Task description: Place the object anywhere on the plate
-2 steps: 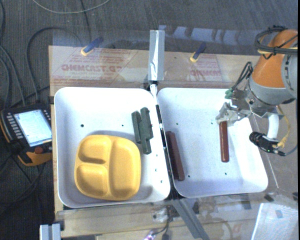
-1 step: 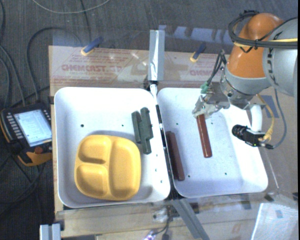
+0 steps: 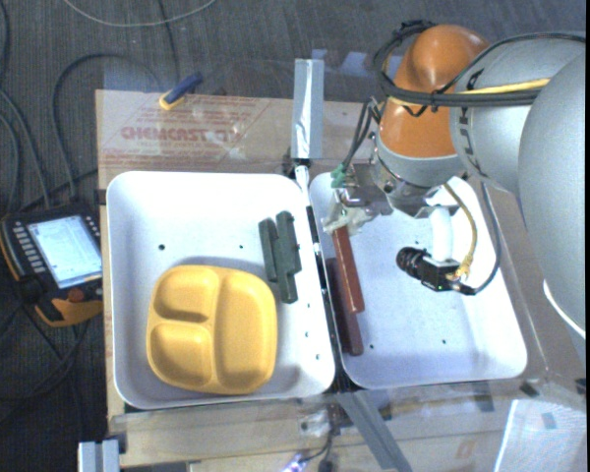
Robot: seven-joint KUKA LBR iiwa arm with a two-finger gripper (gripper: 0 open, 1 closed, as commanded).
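Gripper over brown stick, grip state unclear; nothing on yellow plate yet, transfer pending.

The wooden bench bears two white bins side by side; a blue-yellow tool lies on it.

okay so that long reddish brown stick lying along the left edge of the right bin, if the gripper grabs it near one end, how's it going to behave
The reddish-brown stick looks straight and rigid, so it probably won't flop. It is long and narrow, so held near its top end, beside the gripper, it may swing or tilt downward. Its sides look flat, so it seems unlikely to roll, though lying against the bin wall could crowd a finger.
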